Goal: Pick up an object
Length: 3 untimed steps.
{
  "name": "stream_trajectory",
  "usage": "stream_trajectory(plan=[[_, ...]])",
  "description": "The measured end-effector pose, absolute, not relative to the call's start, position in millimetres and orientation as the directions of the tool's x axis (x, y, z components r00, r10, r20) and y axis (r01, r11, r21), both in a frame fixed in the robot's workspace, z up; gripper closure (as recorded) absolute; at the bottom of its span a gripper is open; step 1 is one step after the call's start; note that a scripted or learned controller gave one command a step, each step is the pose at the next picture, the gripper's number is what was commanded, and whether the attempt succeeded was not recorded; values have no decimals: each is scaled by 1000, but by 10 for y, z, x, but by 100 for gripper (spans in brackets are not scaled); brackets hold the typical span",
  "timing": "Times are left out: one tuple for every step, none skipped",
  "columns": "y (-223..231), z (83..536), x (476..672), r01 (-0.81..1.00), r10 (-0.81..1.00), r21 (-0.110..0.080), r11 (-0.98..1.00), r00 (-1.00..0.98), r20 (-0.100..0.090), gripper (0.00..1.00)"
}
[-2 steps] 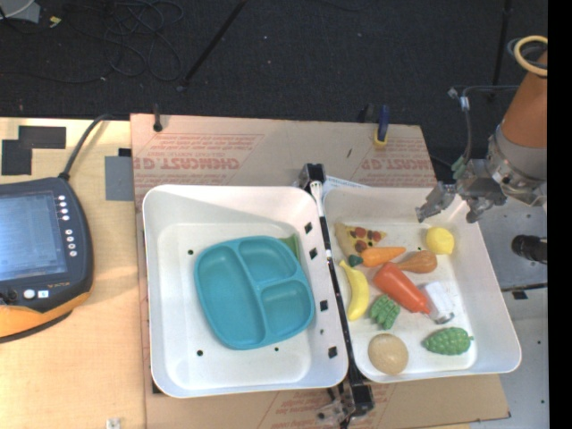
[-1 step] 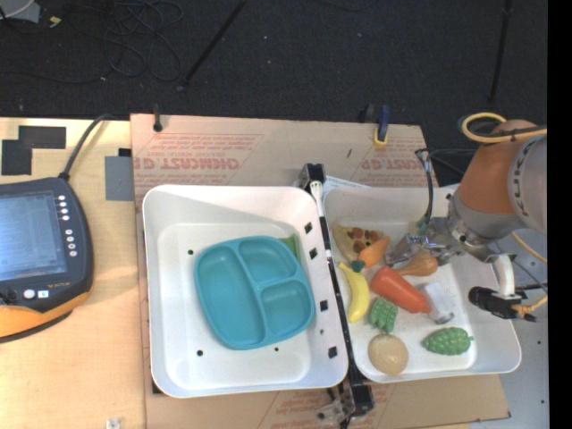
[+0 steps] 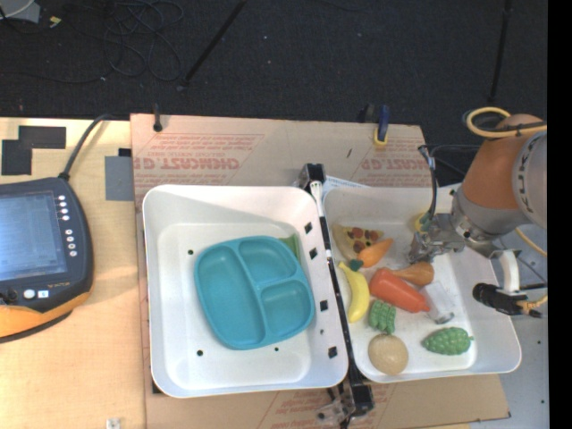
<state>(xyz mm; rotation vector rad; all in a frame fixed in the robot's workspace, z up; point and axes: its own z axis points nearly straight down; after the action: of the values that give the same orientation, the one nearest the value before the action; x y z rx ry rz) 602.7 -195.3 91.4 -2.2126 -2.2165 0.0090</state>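
A teal divided tray (image 3: pixel 254 290) fills the left bin (image 3: pixel 170 239) (pendant (image 3: pixel 40 244) alongside).

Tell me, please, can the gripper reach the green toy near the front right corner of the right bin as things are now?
Probably yes. The green toy lies apart from the other toys, with bare bin floor around it and nothing on top. The gripper is over the same right bin, farther back.

Right bin (image 3: pixel 500 351) crowded; left bin (image 3: pixel 170 239) roomier.
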Motion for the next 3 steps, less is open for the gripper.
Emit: stream_trajectory(plan=[[-1954, 911, 6025, 1000, 1000, -11, 1, -1, 3, 0], [-1259, 873, 5553, 1000, 1000, -4, -2, 2, -4, 0], [-1234, 926, 5539, 1000, 1000, -13, -4, 4, 2, 100]])
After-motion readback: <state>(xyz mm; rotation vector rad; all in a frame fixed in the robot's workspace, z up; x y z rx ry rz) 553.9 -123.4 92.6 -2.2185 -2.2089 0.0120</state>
